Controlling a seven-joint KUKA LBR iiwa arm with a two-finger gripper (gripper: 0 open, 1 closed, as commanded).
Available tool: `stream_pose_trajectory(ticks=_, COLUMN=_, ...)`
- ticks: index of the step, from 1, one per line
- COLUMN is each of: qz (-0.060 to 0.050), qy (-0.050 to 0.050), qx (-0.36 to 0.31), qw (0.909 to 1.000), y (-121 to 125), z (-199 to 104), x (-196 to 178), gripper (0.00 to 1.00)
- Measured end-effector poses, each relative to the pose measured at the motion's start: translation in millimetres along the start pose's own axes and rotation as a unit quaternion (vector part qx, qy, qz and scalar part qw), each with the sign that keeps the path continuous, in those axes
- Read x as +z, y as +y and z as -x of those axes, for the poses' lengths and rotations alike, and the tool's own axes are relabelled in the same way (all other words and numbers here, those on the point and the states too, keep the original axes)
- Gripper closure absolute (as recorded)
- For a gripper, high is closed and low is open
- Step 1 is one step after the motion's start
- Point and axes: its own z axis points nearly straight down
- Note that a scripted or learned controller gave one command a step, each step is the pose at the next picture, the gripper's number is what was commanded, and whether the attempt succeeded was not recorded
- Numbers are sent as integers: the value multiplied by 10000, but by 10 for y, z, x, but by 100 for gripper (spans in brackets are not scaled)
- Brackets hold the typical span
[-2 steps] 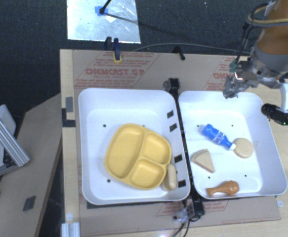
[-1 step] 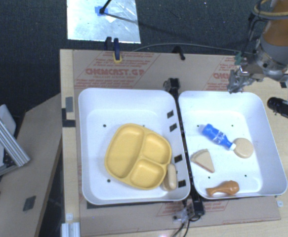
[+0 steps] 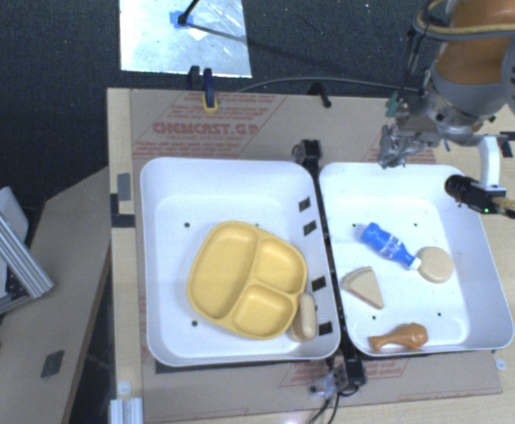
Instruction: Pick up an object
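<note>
1. Gripper [image 3: 393, 155] hangs above the far rim of the right bin [image 3: 496, 276], well apart from every object. How its pincer stands: cannot tell.
2. Candidates in that bin: blue bottle [image 3: 387, 245], round cracker [image 3: 435, 264], wedge [image 3: 363, 286], drumstick [image 3: 399, 336].
3. You are at the approach step; nothing is grasped.
4. Next, judged: travel toward the near side, then descend over one item.
</note>
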Motion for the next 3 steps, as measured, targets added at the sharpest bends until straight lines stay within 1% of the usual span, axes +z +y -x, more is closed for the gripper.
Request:
stream_pose_trajectory(ticks=2, qz=1, qy=-1, qx=5, qw=10000, y=8, z=-916, x=137, gripper=100)
stream_pose_trajectory(ticks=3, qz=-6, qy=-1, qx=5, qw=10000, y=-3, z=-1300, x=340, gripper=100)
